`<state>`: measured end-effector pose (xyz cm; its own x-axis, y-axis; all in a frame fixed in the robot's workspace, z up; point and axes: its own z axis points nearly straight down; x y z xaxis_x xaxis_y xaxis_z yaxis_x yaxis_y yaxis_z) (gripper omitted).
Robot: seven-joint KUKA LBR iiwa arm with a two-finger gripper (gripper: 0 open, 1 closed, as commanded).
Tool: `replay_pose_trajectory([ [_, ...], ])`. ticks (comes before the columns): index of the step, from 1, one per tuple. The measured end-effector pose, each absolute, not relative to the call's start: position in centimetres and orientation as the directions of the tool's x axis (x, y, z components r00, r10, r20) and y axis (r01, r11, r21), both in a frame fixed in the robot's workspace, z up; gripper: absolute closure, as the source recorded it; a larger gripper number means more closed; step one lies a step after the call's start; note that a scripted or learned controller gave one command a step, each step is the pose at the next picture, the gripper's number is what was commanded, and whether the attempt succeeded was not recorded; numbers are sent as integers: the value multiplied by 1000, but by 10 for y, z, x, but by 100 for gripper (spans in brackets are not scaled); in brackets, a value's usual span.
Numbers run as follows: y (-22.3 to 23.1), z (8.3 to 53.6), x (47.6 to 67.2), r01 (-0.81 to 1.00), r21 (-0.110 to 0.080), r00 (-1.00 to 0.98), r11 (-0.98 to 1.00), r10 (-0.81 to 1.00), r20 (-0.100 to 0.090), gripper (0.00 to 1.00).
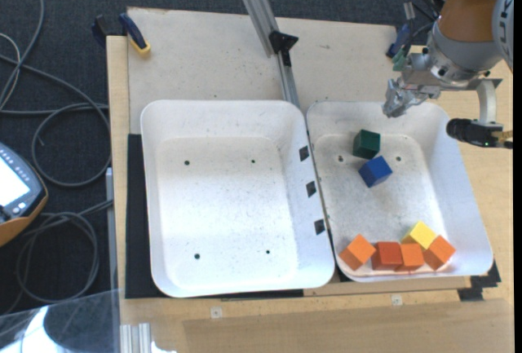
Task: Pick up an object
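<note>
As I read it, nothing picked yet: gripper [397, 104] over right white bin [465, 180] back rim, grip state unreadable. Dark green cube [366, 143], blue cube [375, 171] lie near, untouched.

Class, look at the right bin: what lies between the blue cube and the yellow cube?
Nothing: in the camera view, bare white bin floor stretches between the blue cube and the yellow cube.
</note>
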<state>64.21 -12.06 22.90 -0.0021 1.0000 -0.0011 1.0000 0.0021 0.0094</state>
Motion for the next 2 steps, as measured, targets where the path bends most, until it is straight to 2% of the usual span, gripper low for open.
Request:
replay_pose_trajectory([
  [1, -120, 259, 643, 1000, 5, -2, 2, 1000, -1, 100],
  [2, -71, 266, 616, 1000, -1, -5, 5, 1000, 3, 100],
])
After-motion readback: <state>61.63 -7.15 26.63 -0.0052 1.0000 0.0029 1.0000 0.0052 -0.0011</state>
